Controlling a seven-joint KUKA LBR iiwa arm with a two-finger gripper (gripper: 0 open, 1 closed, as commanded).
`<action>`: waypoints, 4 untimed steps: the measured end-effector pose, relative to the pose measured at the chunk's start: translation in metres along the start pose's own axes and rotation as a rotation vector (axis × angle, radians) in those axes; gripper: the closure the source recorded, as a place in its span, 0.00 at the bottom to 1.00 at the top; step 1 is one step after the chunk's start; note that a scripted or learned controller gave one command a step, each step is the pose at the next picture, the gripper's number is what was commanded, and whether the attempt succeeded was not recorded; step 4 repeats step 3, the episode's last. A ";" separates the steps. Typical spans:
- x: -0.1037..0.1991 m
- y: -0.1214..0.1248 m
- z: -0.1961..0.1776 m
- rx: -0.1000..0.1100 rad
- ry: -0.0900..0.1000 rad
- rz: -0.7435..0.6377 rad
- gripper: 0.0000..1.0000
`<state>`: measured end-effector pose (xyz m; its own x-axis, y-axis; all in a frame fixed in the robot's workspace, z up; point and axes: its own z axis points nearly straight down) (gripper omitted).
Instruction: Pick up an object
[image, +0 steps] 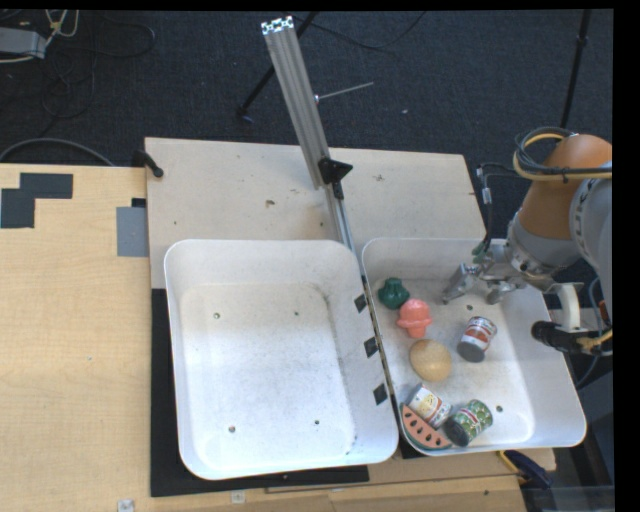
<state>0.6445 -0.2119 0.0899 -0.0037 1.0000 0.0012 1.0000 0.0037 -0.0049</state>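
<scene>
- The tool (478, 282) hangs over the far right part of the right bin (540, 425), at the end of the grey arm (560, 215) with its orange band; whether it is open or closed, I cannot tell, and nothing can be seen held in it.
- Nearest to the tool, just in front of it, lies a small can (477, 338) with a silver top and a red and white label, tipped on its side on the bin floor.
- To the tool's left and a little nearer the camera sits a pink toy (414, 317), rounded, with a wider cap on top.
- Further left of the tool, close to the bin's inner wall, is a dark green toy (393, 293), small and lumpy, just beside the pink one.
- In front of the pink toy lies a tan, egg-shaped thing like a potato (430, 359).
- Well in front of the tool, at the near edge of the bin, three things crowd together: a small white box (428, 404) with a coloured label, a green can (468, 421) on its side, and a watermelon slice toy (425, 435), red with a green rind, lying along the rim.
- The left bin (190, 300) lies well to the tool's left on the worktop (230, 190).
- A metal rail (303, 105) slants up behind the two bins.
</scene>
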 end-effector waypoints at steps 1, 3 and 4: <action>0.000 0.001 -0.012 -0.002 -0.001 -0.002 1.00; -0.010 0.000 -0.112 -0.009 -0.003 0.004 1.00; -0.010 0.000 -0.112 -0.009 -0.003 0.004 1.00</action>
